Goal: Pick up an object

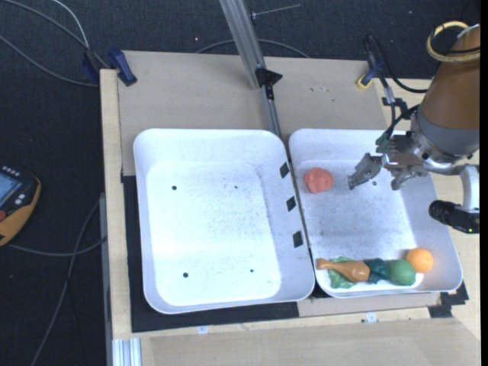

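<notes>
Jaws spread and holding nothing, the gripper (380, 175) hangs above the right bin (335, 223) beside a pink lump (319, 179); the arm (451, 90) reaches in from the right. No legible writing.

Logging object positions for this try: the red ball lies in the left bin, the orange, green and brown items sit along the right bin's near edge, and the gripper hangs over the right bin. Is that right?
One detail is wrong. The camera view shows the red ball in the right bin, near its far-left corner, not in the left bin. The orange ball, green item and brown item do sit along the near edge, and the gripper hangs over the right bin.
</notes>
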